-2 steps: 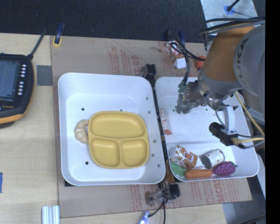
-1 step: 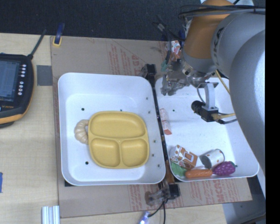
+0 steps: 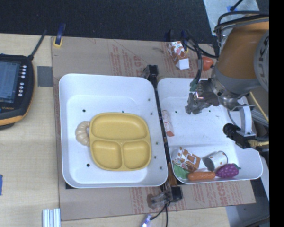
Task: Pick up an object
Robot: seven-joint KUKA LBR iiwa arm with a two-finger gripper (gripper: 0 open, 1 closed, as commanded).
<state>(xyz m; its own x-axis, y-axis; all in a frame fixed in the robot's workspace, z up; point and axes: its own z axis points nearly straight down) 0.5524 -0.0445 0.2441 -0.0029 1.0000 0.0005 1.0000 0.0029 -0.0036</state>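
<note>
Pale wooden bench (image 3: 23, 164) under brown cardboard sheet (image 3: 109, 56), dark carpeted floor (image 3: 109, 8) beyond.

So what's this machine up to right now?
A robot arm reaches in over the right-hand bin, its end effector hanging above a bare part of the bin floor. The toys it could pick up, a carrot, grapes and a small can, lie together at the bin's near edge. A yellow tray sits in the left bin.
</note>
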